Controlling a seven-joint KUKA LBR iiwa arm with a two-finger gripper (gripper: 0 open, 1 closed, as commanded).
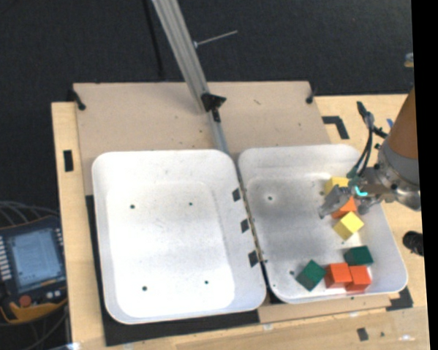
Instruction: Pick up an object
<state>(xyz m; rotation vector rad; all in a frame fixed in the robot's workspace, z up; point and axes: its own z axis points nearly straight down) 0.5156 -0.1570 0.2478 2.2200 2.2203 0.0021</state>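
Tool low over right bin; grip state unclear. Orange block touching, yellow block just below.

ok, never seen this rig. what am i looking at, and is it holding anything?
One camera looks down at a slant on a bench with two white trays. The left tray sits beside the right tray, which holds small blocks: yellow ones, green ones and orange ones. The grey robot arm reaches in from the right, its gripper down among the upper blocks. Whether it grips one, I can't tell.
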